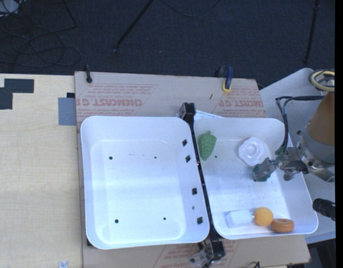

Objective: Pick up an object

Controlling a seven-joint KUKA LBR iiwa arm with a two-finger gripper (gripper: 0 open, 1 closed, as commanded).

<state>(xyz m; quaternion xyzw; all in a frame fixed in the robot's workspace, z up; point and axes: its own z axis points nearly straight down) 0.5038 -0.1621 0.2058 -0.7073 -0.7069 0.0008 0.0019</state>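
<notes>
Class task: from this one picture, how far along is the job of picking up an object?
Done: the pincer is down inside the right bin, beside the white crumpled object. In hand: nothing visibly lifted. Left: the green object, orange ball and white block lie on the floor.

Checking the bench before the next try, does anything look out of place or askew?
Mostly fine. One oddity: the brown ring sits up on the right bin's front rim, not flat on its floor beside the orange ball.
</notes>
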